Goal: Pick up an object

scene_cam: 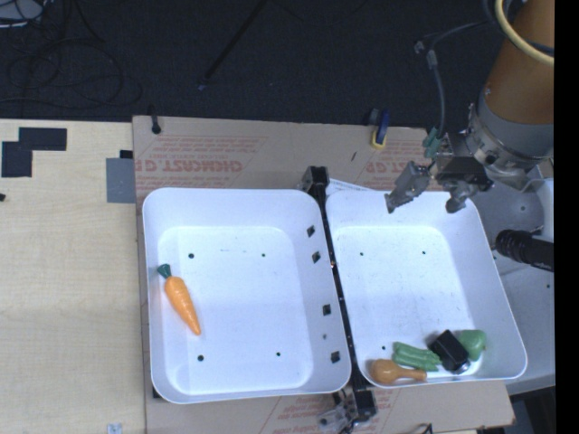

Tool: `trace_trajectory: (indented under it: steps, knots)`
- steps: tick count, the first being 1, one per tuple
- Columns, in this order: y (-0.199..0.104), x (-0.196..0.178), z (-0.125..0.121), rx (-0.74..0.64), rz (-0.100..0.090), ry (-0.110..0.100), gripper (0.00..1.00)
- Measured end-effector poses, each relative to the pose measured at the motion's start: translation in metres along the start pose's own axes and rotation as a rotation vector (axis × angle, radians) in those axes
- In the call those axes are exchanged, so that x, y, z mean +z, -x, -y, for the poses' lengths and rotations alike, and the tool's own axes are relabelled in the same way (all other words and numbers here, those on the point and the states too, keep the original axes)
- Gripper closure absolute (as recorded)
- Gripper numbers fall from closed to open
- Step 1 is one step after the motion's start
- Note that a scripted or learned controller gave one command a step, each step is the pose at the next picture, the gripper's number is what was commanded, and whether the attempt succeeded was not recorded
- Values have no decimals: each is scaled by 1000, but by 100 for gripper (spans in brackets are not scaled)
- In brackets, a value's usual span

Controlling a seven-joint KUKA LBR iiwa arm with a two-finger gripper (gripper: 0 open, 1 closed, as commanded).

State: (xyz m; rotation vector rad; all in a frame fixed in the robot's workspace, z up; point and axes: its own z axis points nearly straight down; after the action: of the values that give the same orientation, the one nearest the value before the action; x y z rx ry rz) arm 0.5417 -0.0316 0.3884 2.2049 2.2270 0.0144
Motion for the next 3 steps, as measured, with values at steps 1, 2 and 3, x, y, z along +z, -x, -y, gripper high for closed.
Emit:
trace_trajectory:
  steps: [1, 2, 3]
  knots:
    - [-80, -121, 49, 0, -2, -4, 0]
    - [-77, -124, 47, 4, 3, -18, 100]
    - [-70, 24, 25, 11, 4, -30, 100]
